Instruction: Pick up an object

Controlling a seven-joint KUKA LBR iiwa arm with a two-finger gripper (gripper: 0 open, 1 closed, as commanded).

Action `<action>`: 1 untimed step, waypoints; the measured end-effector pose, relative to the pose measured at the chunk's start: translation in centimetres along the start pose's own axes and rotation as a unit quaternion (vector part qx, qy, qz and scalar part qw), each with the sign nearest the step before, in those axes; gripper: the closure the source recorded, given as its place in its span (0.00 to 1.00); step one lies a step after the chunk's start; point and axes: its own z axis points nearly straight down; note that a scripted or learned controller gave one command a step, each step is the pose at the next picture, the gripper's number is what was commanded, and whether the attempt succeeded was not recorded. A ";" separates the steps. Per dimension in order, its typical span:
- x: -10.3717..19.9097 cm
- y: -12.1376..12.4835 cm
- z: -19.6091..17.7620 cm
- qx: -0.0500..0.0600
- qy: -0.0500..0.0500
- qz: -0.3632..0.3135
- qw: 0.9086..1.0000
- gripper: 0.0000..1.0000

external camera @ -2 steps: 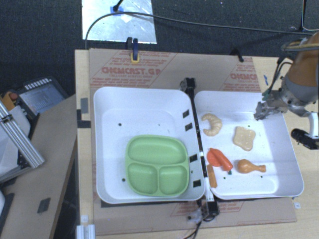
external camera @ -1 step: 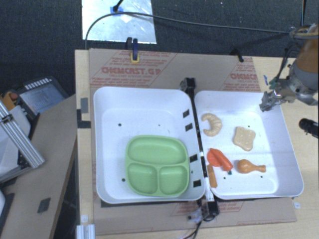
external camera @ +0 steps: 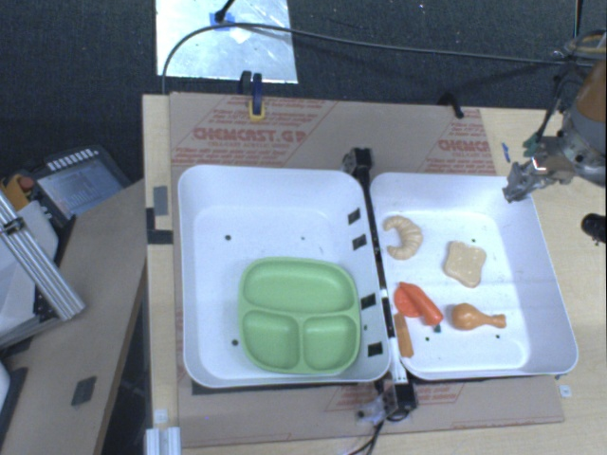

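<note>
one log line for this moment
arm: over right bin's far right corner | claw: holds nothing | right bin: croissant, bread, carrot, drumstick | left bin: green tray

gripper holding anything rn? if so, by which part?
Nothing is held. The gripper hangs over the right bin's far right corner, apart from the croissant, bread slice, carrot and drumstick.

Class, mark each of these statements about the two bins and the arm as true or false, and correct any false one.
1. The green divided plate lies in the left bin. True.
2. The croissant lies in the left bin. False: it is in the right bin.
3. The gripper holds the toy chicken drumstick. False: the drumstick lies in the right bin.
4. The slice of bread lies right of the croissant. True.
</note>
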 end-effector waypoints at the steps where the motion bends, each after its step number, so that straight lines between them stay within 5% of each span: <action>1: 4.8 -0.8 0.9 0.003 0.001 -0.001 1.000 1.00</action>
